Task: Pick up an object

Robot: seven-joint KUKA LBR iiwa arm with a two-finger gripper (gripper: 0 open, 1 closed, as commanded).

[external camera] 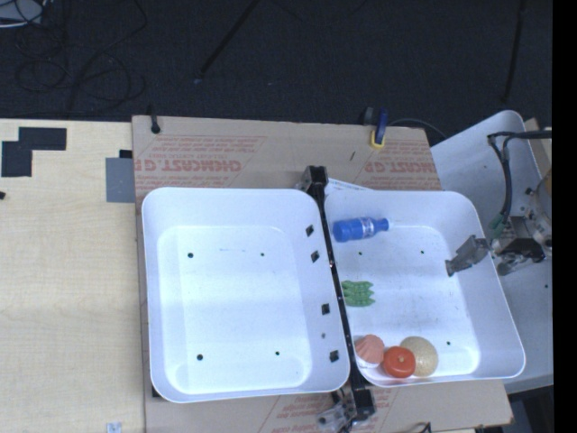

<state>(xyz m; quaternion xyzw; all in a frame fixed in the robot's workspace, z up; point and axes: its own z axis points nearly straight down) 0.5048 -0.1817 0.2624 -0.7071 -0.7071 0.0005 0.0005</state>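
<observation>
The right white bin (491, 332) holds a blue bottle (360, 229) lying on its side near the back left. A small green object (357, 293) lies by the left wall. At the front sit a pink piece (369, 348), a red round object (398, 362) and a tan round object (421, 354), close together. My gripper (482, 252) hangs at the bin's right rim, apart from all of them, with nothing seen in it.
The left white bin (162, 242) adjoins the right one along a black divider (329, 278). Both rest on a cardboard sheet (225, 156). Cables and arm parts (523, 233) crowd the right side. A wooden bench top (63, 278) lies to the left.
</observation>
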